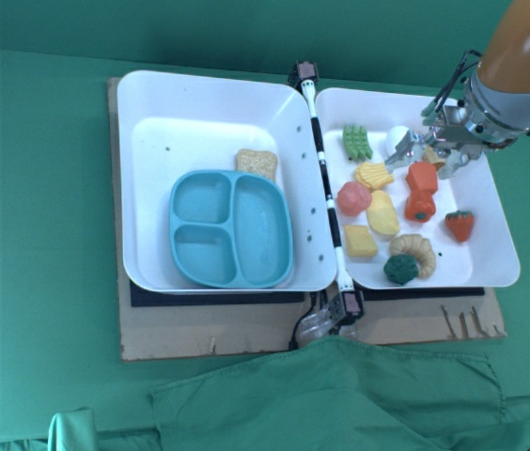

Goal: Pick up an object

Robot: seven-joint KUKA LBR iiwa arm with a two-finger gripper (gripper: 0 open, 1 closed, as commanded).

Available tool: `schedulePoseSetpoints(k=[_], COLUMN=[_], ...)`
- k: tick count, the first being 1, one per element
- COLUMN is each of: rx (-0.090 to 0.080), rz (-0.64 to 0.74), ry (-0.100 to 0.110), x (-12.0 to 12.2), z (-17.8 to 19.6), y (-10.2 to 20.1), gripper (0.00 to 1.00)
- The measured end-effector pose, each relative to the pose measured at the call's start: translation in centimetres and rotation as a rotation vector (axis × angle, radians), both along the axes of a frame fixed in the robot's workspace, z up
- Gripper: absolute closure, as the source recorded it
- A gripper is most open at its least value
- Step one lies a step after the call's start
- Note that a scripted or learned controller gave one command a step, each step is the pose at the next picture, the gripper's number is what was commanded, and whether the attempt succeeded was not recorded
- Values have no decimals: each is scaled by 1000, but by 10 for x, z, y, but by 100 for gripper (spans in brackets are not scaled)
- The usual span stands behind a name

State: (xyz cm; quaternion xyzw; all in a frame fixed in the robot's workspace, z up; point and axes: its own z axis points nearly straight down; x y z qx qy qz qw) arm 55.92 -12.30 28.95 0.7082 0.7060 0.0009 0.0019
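Blue tray (232,230); red strawberry (459,225); green broccoli (400,269)

Count, 2 white bins: left bin (152,101), right bin (491,252); left bin: 1 blue divided plate (231,228), 3 compartments; 1 cracker (257,163); right bin: 1 green bean bunch (357,143); 1 ridged yellow chip (373,174); 1 pink round fruit (353,198); 2 plain yellow pieces (383,212), (360,241); 1 croissant (415,249); 1 broccoli (400,269); 1 strawberry (459,225); 1 orange-red piece (421,192); 1 white item (397,139), partly hidden.

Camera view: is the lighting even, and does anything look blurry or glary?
Camera view: lighting soft and even, no strong glare on the white bins; faint shadow beneath the blue tray; toy food such as the strawberry reads sharp; the orange-banded arm at the corner looks slightly soft.
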Motion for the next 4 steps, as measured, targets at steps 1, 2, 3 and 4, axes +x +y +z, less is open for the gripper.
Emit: schedulePoseSetpoints(k=[1,2,3,4], rx=[-6,-3,-3,-4], rz=[-3,3,2,1], ry=[-7,1,-5,-3], x=[76,124,143,142], z=[3,-83,-67,-63], y=[-68,-64,-64,-64], gripper=[0,0,0,0])
